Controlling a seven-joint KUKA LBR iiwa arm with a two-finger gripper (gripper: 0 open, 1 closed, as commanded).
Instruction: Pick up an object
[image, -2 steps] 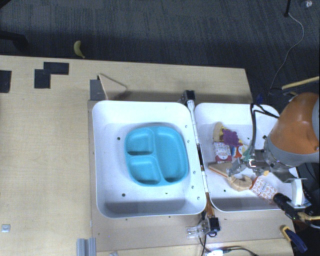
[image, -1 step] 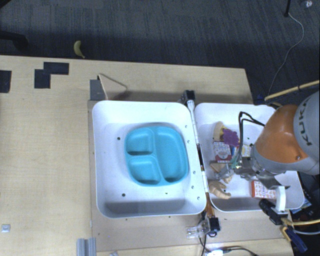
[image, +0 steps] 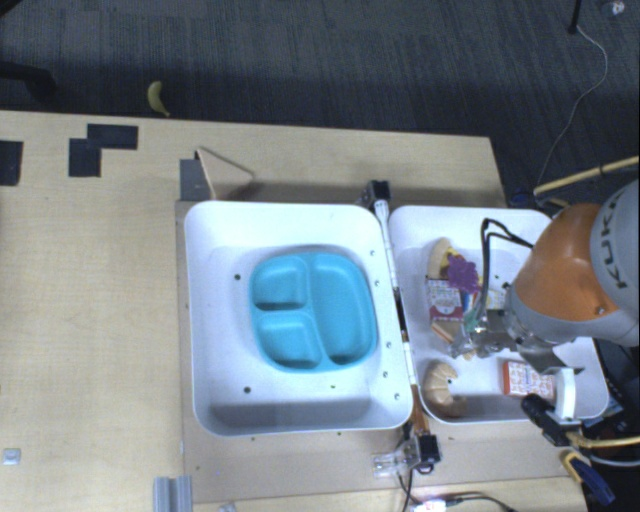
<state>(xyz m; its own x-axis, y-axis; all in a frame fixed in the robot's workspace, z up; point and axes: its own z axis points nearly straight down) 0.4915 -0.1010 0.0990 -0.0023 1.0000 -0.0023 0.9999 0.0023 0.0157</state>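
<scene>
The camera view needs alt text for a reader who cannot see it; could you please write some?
The grey and orange arm reaches into the right white bin, its gripper low among small food items. The left bin holds a blue divided tray.

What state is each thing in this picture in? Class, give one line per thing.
blue tray: lying flat in the left bin, right way up.
purple toy: lying in the right bin.
red packet: lying flat.
bread roll: resting near the bin's front corner.
gripper: low inside the right bin.
</scene>
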